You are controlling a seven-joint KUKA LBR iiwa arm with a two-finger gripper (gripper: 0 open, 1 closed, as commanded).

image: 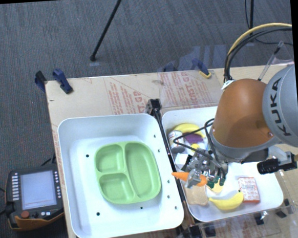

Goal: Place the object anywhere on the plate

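Grey arm [251,118] hangs over the right bin; its gripper [202,174], grip unclear, sits beside a carrot [180,175]. At nine o'clock, the green plate [127,172] awaits anything.

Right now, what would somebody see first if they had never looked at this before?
Probably the big robot arm with its orange band, reaching over the right bin. Next comes the green plate with three sections in the left bin. Toy food lies under the arm, like a banana and a carrot.

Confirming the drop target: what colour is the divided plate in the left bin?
Light green plate, camera view.
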